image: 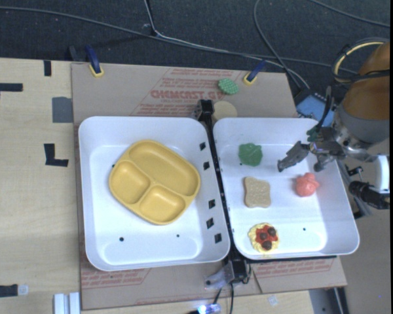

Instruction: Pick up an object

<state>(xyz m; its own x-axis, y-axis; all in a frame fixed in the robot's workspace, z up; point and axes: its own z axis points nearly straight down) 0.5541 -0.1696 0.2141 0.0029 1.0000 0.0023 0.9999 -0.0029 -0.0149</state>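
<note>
The dark two-finger gripper (304, 160) hangs over the right-hand shallow white bin (334, 241), its fingers spread apart with nothing between them. The small pink rounded toy food piece (306, 184) lies on the bin floor just beside and below the fingertips, toward the bin's right wall, and is judged the nearest candidate. It looks light, probably rubbery or plastic, with a lumpy rounded surface that could roll or slip, so a grasp across its widest middle seems soundest. Further off in the same bin lie a green leafy toy lump (250, 154), a tan toast-shaped slice (257, 192) and a yellow disc with red and dark toppings (264, 236). The left bin (95, 227) holds a yellow compartment tray (154, 181).
</note>
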